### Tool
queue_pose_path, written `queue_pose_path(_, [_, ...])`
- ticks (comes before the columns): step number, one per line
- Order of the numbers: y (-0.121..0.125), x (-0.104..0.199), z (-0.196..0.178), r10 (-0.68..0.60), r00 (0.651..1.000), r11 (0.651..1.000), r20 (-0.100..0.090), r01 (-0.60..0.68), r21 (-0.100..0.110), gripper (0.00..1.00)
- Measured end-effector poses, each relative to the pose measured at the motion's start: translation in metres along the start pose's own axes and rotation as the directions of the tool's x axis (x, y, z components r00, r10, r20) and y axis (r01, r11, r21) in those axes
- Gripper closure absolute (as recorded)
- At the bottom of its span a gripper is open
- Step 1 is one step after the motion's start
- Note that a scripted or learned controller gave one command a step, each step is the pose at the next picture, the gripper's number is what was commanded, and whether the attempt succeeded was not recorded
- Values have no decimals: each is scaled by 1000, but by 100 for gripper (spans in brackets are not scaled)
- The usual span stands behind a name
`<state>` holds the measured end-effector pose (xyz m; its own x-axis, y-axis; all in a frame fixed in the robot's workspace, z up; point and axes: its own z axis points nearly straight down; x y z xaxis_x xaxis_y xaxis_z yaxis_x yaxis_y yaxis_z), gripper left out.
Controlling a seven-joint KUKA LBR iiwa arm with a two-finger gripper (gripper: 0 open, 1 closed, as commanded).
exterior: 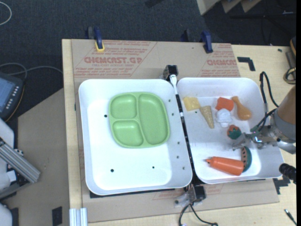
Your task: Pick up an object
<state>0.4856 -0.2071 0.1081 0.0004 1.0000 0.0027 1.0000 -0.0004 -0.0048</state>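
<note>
The right bin (214,82) holds several toy foods. A yellow cheese wedge (190,103) and a tan cone (208,115) lie at its far left. An orange block (224,103), a white piece (225,118) and a drumstick (241,109) sit further right. A small green and red piece (233,133) lies mid-bin. Along the near wall are an orange carrot (227,164) and a watermelon slice (247,157). My gripper (248,139) hangs low over the right side of this bin, just right of the green and red piece and above the watermelon slice. Nothing visibly sits in it.
The left bin (87,126) carries a green divided plate (139,119). The grey arm (287,124) comes in over the right bin's right wall. Cables run along the bench's right edge, and blue clamps stand on the far edge of the cardboard.
</note>
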Motion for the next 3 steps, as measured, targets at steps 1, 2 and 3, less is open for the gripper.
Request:
queue_pose_path(1, [0, 1, 24, -1, 1000, 1000, 1, 1, -2, 0])
queue_pose_path(2, [0, 0, 13, 0, 1000, 1000, 3, 0, -5, 100])
queue_pose_path(3, [-5, 3, -48, -1, 1000, 1000, 5, 1, -10, 100])
